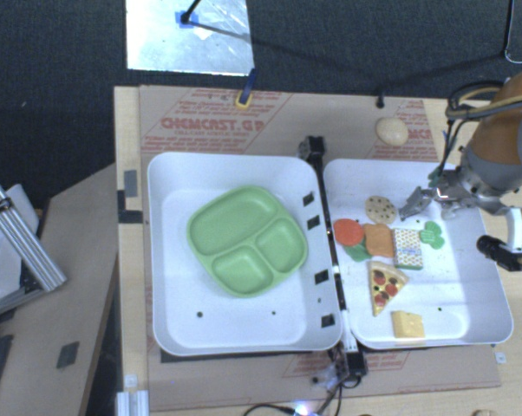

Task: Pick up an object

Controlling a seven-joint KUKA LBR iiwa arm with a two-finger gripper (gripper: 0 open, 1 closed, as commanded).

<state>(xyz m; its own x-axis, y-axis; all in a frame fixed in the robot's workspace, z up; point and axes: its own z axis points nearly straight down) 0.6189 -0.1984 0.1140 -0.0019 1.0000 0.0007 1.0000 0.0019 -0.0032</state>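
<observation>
The right bin [482,306] holds several toy foods: a speckled cookie [381,207], a red tomato slice [349,230] over a green leaf [358,252], an orange toast [380,241], a white patterned cracker [408,248], a green clover-shaped piece [432,234], a pizza slice [385,286] and a yellow cheese block [407,324]. My gripper [427,203] hangs over the bin's upper right part, just above the cracker and the green piece and right of the cookie. It looks open, with nothing between its fingers.
In the left bin [170,319] lies a green three-compartment plate [246,241]. A beige egg-shaped object [392,131] rests on the bench behind the right bin. A black divider [326,250] runs between the bins. A black fitting [502,254] juts over the right bin's right side.
</observation>
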